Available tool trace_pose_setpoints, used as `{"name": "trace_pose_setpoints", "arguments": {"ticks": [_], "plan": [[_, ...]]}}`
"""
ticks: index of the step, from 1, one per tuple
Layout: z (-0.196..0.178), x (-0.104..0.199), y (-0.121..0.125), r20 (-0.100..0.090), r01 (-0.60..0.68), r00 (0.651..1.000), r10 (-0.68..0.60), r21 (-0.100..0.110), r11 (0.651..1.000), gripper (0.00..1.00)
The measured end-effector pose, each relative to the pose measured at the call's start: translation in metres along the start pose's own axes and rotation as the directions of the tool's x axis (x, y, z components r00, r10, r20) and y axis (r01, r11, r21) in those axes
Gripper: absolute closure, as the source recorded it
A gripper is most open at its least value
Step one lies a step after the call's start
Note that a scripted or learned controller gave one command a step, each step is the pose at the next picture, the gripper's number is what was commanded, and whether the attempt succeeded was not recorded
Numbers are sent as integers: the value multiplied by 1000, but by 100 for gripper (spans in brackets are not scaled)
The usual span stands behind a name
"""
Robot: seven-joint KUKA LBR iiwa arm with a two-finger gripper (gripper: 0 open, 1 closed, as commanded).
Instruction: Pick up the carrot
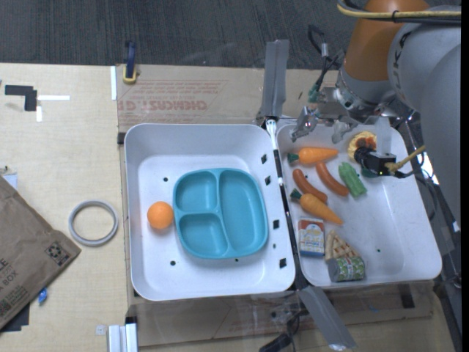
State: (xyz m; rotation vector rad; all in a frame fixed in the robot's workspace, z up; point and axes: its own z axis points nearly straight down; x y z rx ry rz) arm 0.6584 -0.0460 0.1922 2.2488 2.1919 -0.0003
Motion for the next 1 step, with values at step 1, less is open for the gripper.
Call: {"name": "trace_pose_setpoints", "arguments": {"ticks": [1], "plan": [[25,-50,1,0,177,984,-177,3,984,0]]}}
